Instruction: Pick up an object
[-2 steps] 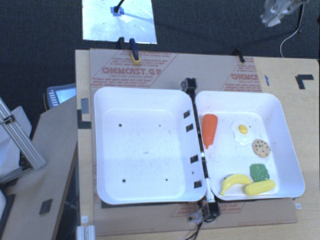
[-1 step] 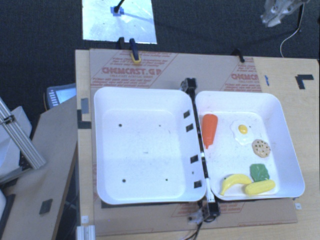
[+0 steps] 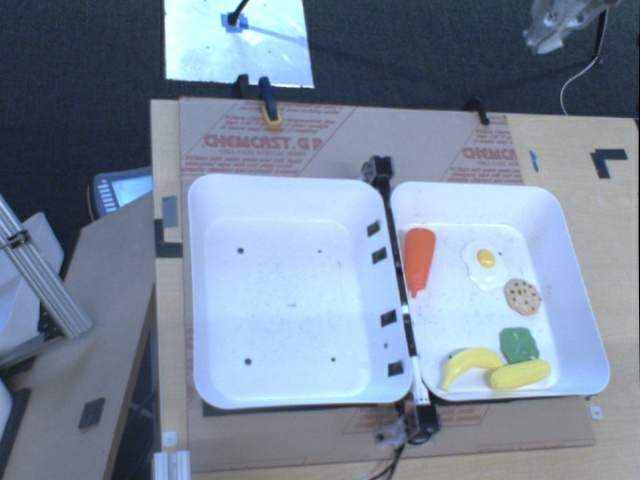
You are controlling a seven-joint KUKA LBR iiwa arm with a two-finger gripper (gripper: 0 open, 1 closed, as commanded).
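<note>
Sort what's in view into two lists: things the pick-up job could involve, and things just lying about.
Part of the job:
gripper, up at the top right, off the bins
carrot
fried egg
cookie
green piece
banana
yellow piece
right bin, which holds them all

Lying about:
left bin
metal plate
yellow clamp

The left bin [image 3: 280, 288] has lots of open floor. In the right bin [image 3: 570, 258], the carrot [image 3: 418, 259] lies by the left wall. The egg [image 3: 485, 265] and cookie [image 3: 521, 295] sit mid-right. The banana [image 3: 468, 364], corn [image 3: 520, 374] and green toy [image 3: 518, 343] crowd the front edge. The back is open.
</note>
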